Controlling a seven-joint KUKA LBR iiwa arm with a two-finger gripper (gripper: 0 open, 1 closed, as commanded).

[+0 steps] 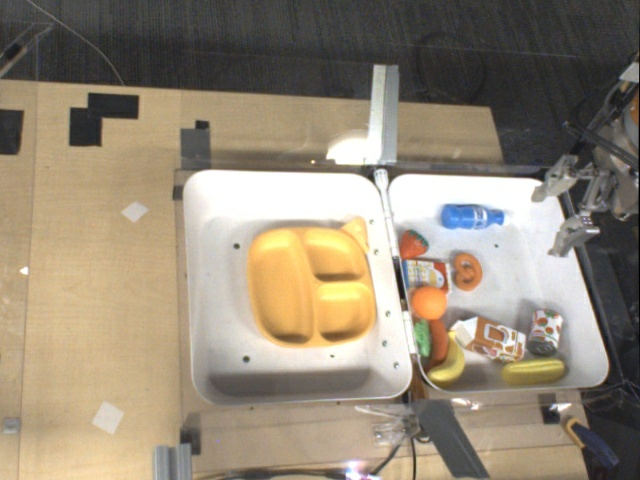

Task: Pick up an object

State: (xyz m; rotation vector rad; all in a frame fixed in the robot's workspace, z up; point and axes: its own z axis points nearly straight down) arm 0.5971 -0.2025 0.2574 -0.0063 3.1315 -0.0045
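My gripper (pixel 565 210) hangs over the right rim of the right bin (pixel 560 278), fingers spread apart and open, with nothing between them. In that bin lie a blue bottle (pixel 472 216) at the back, a strawberry (pixel 412 243), a brown donut (pixel 466 270), a small printed box (pixel 425 273), an orange (pixel 430 303), a brown and white carton (pixel 492 340), a banana (pixel 447 363), a long yellow fruit (pixel 533 370) and a small can (pixel 545 330). The bottle lies to the left of the gripper, apart from it.
A yellow compartment tray (pixel 308 283) lies in the left bin (pixel 215 268). A metal post (pixel 384 118) stands behind the divider between the bins. The wooden bench (pixel 90 298) stretches out to the left.
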